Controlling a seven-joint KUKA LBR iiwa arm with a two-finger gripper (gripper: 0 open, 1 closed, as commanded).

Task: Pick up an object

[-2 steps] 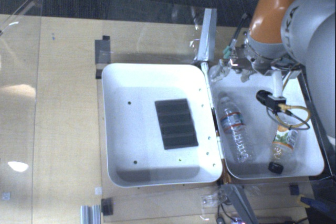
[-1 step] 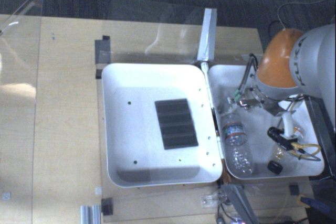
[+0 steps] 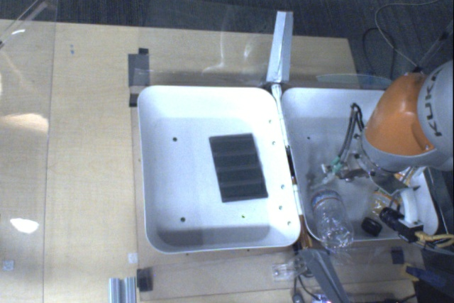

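White plastic makes up both shallow bins, set side by side on a pale wooden bench (image 3: 85, 174). The left bin (image 3: 145, 152) holds one thing: a dark ribbed slab (image 3: 238, 167), rectangular, lying flat near the middle of the floor and turned a little off the bin's edges, well clear of every wall.

The right bin (image 3: 312, 117) holds a clear plastic bottle (image 3: 330, 218) lying on its side close to the near-left corner, next to the wall shared with the other bin. Its body looks crumpled and glints in the light.

The arm (image 3: 399, 120) reaches in from the right, its orange band hanging over the right half of this bin and hiding much of the floor there. The gripper (image 3: 342, 168) sits low in the bin, just above the bottle in the view and very near it; whether they touch cannot be told. How far the claw is open cannot be told either, and nothing can be seen held in it.

Black cables (image 3: 352, 125) loop down beside the wrist. A grey metal bar (image 3: 281, 46) stands at the far end of the seam between the bins, and a clear sheet (image 3: 28, 117) covers the bench's left side.
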